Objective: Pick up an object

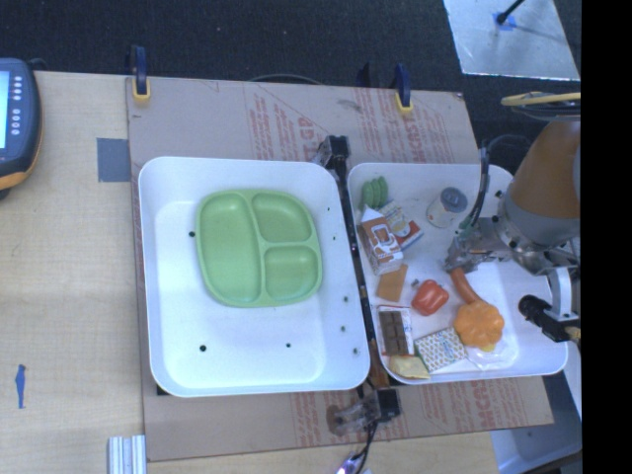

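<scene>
The right bin (533, 363) holds several small items. Among them are a red and white box (387, 237), a tan block (391, 284), a red pepper (429, 297), an orange carrot-like stick (464, 287), an orange fruit (480, 325), a brown chocolate bar (394, 331) and a patterned packet (440, 349). A small jar with a grey lid (449, 203) and a green piece (373, 192) lie at the bin's far side. My gripper (466, 256) hangs low over the right bin, just above the upper end of the orange stick. The arm's wrist covers the bin's right side.
The left bin (168, 354) holds a green divided plate (261, 247). A dark clamp (336, 150) sits at the far end of the wall between the bins. A handheld controller (15, 117) lies at the far left of the bench.
</scene>
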Motion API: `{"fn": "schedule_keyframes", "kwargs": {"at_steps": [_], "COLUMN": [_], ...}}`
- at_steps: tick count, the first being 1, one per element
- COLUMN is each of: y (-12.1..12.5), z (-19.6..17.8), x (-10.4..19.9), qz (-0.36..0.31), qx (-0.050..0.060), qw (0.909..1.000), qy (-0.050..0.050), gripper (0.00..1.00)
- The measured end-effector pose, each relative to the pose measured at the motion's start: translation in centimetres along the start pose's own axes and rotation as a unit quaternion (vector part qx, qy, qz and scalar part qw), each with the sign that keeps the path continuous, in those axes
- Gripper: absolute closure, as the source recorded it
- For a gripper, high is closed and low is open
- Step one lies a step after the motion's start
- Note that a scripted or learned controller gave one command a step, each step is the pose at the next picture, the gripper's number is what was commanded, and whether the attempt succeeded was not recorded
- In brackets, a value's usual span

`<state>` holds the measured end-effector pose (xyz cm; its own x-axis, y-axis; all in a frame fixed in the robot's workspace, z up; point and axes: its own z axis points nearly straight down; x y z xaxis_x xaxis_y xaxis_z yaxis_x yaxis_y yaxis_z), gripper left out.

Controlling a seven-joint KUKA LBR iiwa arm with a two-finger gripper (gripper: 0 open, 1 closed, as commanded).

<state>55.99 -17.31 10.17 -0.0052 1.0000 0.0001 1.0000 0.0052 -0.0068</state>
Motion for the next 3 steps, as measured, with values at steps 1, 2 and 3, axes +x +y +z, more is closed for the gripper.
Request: {"fn": "schedule_keyframes", "kwargs": {"at_steps": [1, 2, 3], "y": [0.0, -6.1, -5.7], "z": [1.0, 1.0, -6.5], "x": [4.6, 6.1, 6.9], "qz": [-0.001, 0.000, 0.000], "qx": [-0.001, -0.001, -0.005], "qw": [1.0000, 1.0000, 1.0000], "qy": [0.001, 0.000, 0.000], "gripper": [1.00, 1.00, 1.00]}}
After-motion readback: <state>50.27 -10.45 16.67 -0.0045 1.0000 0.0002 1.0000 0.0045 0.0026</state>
